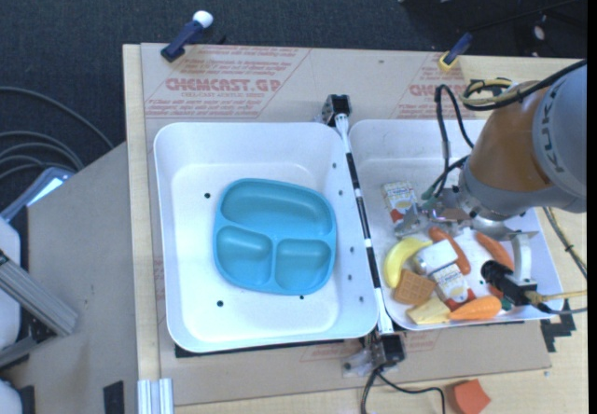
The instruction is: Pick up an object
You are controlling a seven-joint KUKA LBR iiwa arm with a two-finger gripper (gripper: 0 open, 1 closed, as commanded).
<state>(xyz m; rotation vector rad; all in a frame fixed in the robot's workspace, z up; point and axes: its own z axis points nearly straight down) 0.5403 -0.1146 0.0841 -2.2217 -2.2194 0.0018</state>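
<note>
- The likeliest object to pick was the banana [401,258], a small yellow toy piece lying in the right bin [373,146] near its left wall, curved and probably light, stiff plastic with a smooth, somewhat slippery skin.
- A grip across the banana's narrow middle looked safest; taken along its curve it would likely slide out.
- Just below the banana lay a waffle-patterned cracker [413,288], flat and thin, which would be hard to take hold of except by its edges.
- Beside that sat a pale cheese-like wedge [429,311] and an orange carrot [474,309], crowded close enough that a descent there risked nudging neighbours.
- A small printed packet [399,195] lay apart from the pile, higher in the bin, with free room around it.
- The gripper [438,216] hovered low over the middle of the cluster, right of the banana; its finger state could not be told, because the wrist and the clutter beneath hid it.
- No object was visibly between its fingers, so the pick was judged not yet made.
- The arm [508,160] reached in from the right, its orange band above the wrist, bent steeply down into the bin.
- The left bin [187,310] held a blue divided plate [273,235].
</note>
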